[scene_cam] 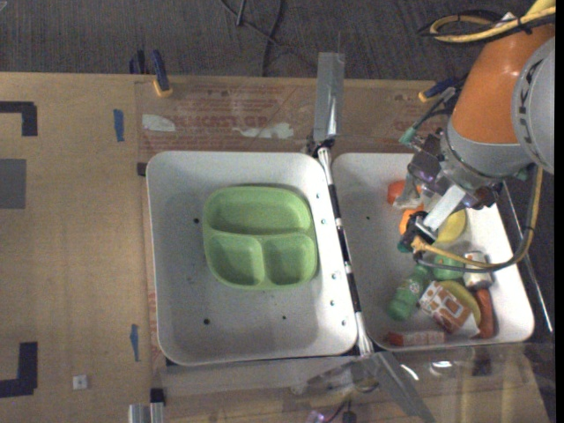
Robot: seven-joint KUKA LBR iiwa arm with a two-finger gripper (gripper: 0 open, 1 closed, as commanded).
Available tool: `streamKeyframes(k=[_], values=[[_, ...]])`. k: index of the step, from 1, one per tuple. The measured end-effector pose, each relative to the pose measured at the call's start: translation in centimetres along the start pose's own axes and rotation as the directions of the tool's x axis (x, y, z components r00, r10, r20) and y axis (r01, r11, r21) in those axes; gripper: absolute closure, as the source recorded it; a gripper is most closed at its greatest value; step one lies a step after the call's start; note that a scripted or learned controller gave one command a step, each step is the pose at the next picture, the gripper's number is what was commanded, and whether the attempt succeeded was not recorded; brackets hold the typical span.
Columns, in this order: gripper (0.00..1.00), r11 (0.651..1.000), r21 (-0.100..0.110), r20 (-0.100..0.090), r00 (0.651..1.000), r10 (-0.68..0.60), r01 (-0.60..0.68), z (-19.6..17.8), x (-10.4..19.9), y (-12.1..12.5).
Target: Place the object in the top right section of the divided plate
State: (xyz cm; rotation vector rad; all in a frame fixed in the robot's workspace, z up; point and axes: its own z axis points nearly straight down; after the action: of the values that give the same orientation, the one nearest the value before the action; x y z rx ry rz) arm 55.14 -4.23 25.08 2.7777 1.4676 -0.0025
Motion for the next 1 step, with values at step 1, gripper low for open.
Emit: streamKeyframes(k=[1], values=[[1.00, 0.968, 0.006, 0.003, 0.968, 0.250, -0.250, 6.73, 5.18, -4.75]])
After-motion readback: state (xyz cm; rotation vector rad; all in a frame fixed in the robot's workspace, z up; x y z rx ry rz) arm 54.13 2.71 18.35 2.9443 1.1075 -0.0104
